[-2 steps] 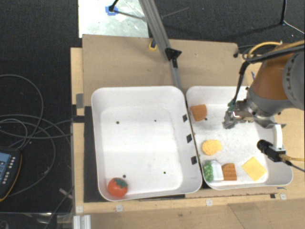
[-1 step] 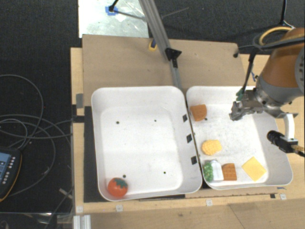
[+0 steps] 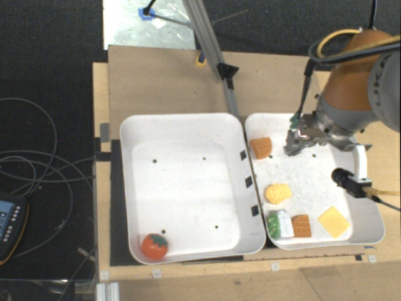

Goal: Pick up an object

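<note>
The pincer (image 3: 294,144) hangs over the upper part of the right bin (image 3: 369,231), at the end of the grey arm (image 3: 357,86) with its orange band, which comes in from three o'clock. Its dark fingers point down toward the bin floor, but at this slant I cannot tell how far apart they stand, and nothing shows between them. It sits just beside an orange block (image 3: 261,147), which lies toward nine o'clock from it; whether they touch is unclear.

Starting at the near edge of the worktop (image 3: 119,86), a red tomato (image 3: 154,246) rests in the left bin (image 3: 182,168), in its near corner at about seven o'clock. Along the near wall of the right bin lie three things in a row: a green and white packet (image 3: 278,223) at the inner corner, a brown waffle-like piece (image 3: 301,225) touching or just beside it, and a yellow cheese square (image 3: 333,221) a little apart toward three o'clock. Farther up, a yellow corn-like piece (image 3: 278,193) lies near the inner wall, at twelve o'clock from the packet. Beyond it, the orange block sits close to the same inner wall, near the bin's far corner.

A grey pole (image 3: 207,30) crosses the far side of the worktop, slanting toward eleven o'clock.
</note>
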Controlling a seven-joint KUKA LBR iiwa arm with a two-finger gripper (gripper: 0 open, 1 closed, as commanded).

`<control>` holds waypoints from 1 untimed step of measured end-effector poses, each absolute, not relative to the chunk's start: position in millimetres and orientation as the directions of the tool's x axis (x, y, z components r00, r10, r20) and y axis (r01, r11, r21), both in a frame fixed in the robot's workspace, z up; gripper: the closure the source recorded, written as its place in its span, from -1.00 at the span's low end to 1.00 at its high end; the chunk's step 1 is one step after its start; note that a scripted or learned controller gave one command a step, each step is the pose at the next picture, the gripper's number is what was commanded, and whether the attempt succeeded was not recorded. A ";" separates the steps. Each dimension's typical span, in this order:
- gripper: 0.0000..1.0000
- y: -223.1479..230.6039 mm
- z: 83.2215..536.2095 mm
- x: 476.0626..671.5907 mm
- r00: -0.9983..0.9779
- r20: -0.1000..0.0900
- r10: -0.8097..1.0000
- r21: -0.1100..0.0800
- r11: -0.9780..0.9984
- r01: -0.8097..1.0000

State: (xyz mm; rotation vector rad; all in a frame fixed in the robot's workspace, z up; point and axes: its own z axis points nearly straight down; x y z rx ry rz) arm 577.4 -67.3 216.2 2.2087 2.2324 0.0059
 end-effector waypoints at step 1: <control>1.00 -6.0 226.6 572.5 -0.012 0.003 1.000 0.003 0.012 1.000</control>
